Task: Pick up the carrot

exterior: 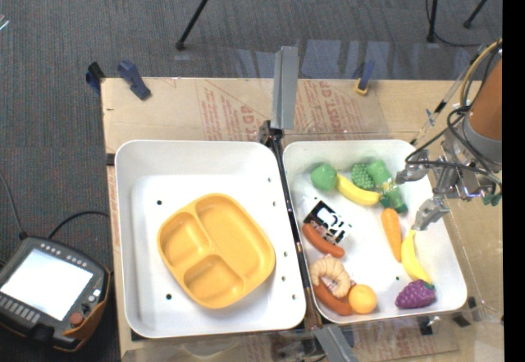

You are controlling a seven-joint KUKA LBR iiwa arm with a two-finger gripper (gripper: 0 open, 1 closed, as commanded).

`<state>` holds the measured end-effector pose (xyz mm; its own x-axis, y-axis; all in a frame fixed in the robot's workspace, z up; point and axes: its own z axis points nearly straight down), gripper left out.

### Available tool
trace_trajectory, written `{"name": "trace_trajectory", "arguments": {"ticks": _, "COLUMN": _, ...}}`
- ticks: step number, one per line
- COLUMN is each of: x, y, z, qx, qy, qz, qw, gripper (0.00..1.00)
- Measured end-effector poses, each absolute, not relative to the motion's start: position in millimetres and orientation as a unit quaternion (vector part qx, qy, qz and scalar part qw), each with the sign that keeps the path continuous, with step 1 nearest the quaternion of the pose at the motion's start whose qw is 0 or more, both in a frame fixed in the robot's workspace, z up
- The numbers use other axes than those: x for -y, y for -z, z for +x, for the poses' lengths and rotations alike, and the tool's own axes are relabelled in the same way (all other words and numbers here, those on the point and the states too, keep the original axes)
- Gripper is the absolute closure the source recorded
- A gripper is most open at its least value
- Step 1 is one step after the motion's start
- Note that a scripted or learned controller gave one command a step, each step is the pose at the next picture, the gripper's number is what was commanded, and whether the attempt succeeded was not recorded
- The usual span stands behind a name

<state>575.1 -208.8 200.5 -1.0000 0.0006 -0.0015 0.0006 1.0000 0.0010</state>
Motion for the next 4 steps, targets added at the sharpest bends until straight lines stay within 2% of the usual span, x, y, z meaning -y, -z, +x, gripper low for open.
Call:
{"name": "trace_trajectory", "arguments": {"ticks": 1, "x": 195.7, "y": -112.8, "z": 570.5, "qx": -0.996, "qy": -0.0014, "qz": 0.087, "qw": -0.003, "gripper": 0.0}}
{"name": "trace_trajectory", "arguments": {"ticks": 2, "x": 157.6, "y": -86.9, "z": 565.2, "qx": -0.982, "qy": -0.0009, "qz": 0.189, "qw": -0.001, "gripper": 0.0}}
{"name": "trace_trajectory", "arguments": {"ticks": 3, "x": 156.2, "y": -97.8, "z": 566.9, "qx": -0.982, "qy": -0.0006, "qz": 0.186, "qw": 0.0, "gripper": 1.0}}
{"name": "trace_trajectory", "arguments": {"ticks": 4, "x": 137.7, "y": -188.4, "z": 581.9, "qx": -0.95, "qy": -0.0005, "qz": 0.312, "qw": 0.003, "gripper": 1.0}}
